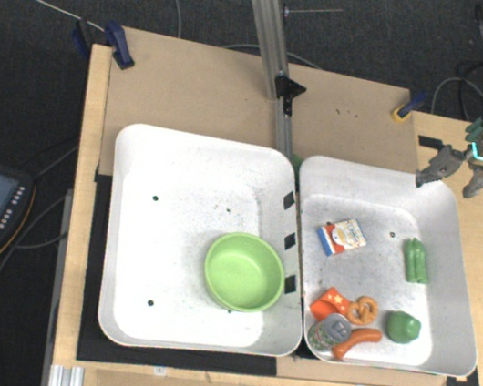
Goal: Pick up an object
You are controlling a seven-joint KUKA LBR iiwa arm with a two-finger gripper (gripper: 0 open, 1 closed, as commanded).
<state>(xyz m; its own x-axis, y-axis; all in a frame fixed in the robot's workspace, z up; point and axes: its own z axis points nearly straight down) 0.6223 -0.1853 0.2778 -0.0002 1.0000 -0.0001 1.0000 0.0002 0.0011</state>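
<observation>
My jaws (456, 175) are hanging spread apart with nothing between them, just past the far right corner of the right bin (458, 226), over the tan surface (346, 123). Inside that bin, a small red, white and blue carton (342, 237) is lying near the middle, and a green ridged stick (415, 261) is resting toward the right wall. Along the near edge, an orange piece (331, 300), a pretzel (364, 308), a green pepper-like toy (402, 327) and a red sausage (355, 341) are clustering together. A green bowl (244, 272) is sitting upright in the left bin (179, 177).
</observation>
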